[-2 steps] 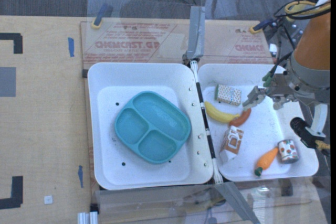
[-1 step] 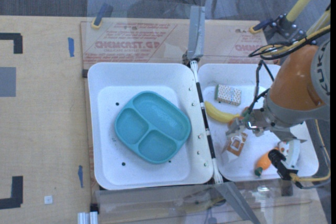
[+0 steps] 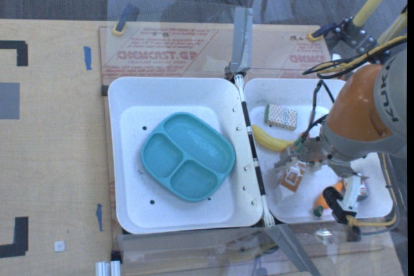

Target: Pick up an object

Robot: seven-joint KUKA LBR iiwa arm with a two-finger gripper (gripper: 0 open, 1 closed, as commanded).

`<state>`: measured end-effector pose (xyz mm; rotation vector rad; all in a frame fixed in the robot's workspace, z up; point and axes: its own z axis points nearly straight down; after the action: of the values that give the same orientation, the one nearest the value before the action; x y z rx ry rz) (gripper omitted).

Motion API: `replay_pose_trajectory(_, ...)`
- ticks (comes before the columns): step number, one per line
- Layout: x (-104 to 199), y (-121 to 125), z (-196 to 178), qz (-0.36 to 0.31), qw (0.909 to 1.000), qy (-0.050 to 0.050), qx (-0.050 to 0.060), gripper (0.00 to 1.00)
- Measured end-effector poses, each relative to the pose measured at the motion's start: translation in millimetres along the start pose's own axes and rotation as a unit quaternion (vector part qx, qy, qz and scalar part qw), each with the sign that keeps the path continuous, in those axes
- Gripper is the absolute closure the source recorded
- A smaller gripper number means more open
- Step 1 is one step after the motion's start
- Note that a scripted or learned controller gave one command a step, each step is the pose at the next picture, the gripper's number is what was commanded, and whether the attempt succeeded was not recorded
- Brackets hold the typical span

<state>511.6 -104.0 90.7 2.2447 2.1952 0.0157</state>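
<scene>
A wooden bench carries two white bins. In the right bin a banana lies by the divider, a patterned box just above it and a small packet below. The gripper hangs just right of the banana; whether it is open or closed cannot be told. A carrot lies farther off. The left bin holds a teal divided plate.

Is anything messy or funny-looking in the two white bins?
Nothing looks spilled or broken. The teal divided plate sits turned at a slant in the left bin. In the right bin, the banana, a small patterned box and a few small items are scattered loosely, some beneath the arm.
</scene>
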Motion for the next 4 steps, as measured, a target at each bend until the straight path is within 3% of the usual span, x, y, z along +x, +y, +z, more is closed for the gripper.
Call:
replay_pose_trajectory(1,-6.3,29.2,2.4,-0.027,0.9996,-0.003,0.001,0.0)
replay_pose_trajectory(2,-14.5,102.9,3.5,-0.087,0.9962,-0.004,0.001,0.0)
replay_pose_trajectory(3,-14.2,104.8,-8.6,-0.088,0.9961,-0.004,-0.002,1.0)
replay_pose_trajectory(4,-13.9,104.7,-8.4,-0.088,0.9961,-0.004,-0.002,0.0)
